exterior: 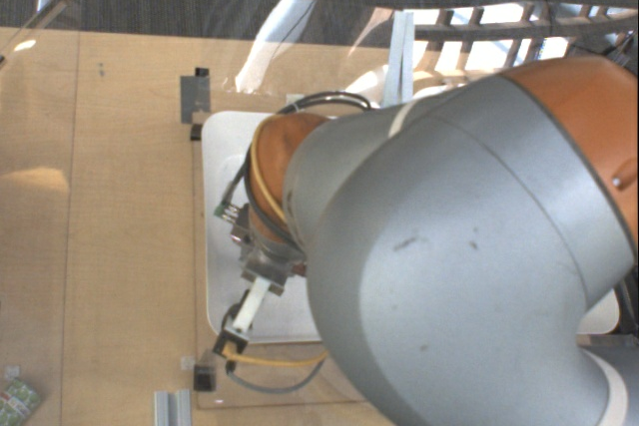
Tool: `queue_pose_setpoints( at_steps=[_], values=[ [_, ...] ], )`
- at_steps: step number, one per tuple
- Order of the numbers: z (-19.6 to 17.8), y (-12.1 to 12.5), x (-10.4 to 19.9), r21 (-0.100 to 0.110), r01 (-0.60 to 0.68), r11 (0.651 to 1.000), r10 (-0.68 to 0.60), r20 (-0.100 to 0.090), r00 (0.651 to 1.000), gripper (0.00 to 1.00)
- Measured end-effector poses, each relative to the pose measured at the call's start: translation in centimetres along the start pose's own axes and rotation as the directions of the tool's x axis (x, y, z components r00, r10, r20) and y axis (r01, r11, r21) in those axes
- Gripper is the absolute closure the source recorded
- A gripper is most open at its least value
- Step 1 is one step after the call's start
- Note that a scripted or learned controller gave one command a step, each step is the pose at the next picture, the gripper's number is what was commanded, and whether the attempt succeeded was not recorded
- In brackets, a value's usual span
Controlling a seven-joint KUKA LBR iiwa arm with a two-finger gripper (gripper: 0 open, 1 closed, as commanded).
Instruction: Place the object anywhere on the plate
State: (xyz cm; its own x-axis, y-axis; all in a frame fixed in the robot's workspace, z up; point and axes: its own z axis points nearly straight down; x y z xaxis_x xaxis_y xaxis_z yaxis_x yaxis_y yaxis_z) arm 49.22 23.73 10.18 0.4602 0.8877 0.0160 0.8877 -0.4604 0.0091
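The grey arm (449, 264) reaches across the bench (110, 244) and covers most of the left white bin (222, 214). Its orange band (272, 155) hangs over the bin's middle. The wrist below it points down at the bin floor near the bin's front edge. The pincer (266, 264) sits under the wrist, seen from behind and mostly hidden, so I cannot tell whether it is released or clenched. The arm's bulk hides the object and the plate, so their places cannot be told.
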Motion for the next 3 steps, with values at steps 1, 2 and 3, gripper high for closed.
queue_pose_setpoints(
  at_steps=[1, 2, 3],
  values=[
    [-1.0, 0.1, 0.1, 0.000, 0.006, 1.000, -0.006, -0.002, 1.000, 1.00],
    [-20.2, 2.9, -5.8, 0.005, -0.111, 0.994, 0.111, 0.012, 0.994, 1.00],
    [-7.3, -0.3, -0.4, -0.001, -0.573, 0.819, 0.573, 0.019, 0.819, 1.00]
  ],
)
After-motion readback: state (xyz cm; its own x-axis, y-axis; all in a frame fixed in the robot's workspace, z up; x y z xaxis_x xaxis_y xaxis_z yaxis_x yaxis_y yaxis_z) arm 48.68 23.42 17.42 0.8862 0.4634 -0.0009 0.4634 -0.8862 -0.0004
